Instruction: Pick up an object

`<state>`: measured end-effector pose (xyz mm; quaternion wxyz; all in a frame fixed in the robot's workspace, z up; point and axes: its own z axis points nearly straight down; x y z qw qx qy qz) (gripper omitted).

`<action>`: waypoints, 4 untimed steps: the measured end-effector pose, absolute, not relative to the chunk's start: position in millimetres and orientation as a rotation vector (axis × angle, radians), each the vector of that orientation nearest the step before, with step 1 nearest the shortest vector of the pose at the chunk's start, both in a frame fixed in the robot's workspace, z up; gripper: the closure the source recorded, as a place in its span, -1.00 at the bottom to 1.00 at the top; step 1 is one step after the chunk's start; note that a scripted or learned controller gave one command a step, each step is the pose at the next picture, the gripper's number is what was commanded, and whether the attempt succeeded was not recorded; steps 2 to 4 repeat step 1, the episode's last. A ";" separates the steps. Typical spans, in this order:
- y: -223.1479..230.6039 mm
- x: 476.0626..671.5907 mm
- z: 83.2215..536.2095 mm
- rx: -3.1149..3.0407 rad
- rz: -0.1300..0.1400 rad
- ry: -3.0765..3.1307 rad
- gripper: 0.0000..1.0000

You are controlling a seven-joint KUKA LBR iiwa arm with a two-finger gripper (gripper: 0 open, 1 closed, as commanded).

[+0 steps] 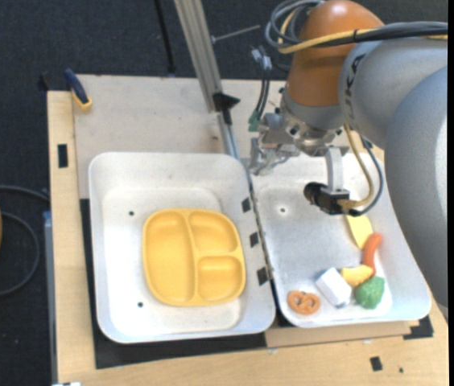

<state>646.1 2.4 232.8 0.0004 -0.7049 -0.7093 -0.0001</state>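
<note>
Pale wood bench under two white bins: the right bin (291,240) holds the pickable things, all crowded into its near corner. A pretzel (303,301) lies nearest the front rim, a white block (333,286) just beside it, then a green piece (370,292) touching a small yellow piece (357,275); a carrot (370,249) and a pale yellow strip (359,230) lie just behind, toward the right wall. Every one of them rests on the bin floor, so by my reading nothing has been lifted and the whole pick is left: choose one, descend, close, raise. The gripper (269,158) hangs at the far left corner of that bin, near the divide between the bins and well apart from the cluster. Its tip is small and tangled with cables and metal parts, so whether the jaws are spread or closed I cannot tell; nothing shows between them, and they seem to touch none of the items. Beyond, the left bin (114,183) carries a yellow divided tray (193,256).
</note>
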 end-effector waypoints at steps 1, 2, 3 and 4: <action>46.1 638.5 237.4 -2.213 0.000 -2.228 1.00; 46.1 638.5 237.4 -2.213 0.000 -2.228 1.00; 46.1 638.5 237.4 -2.213 0.000 -2.228 1.00; 46.1 638.5 237.4 -2.213 0.000 -2.228 1.00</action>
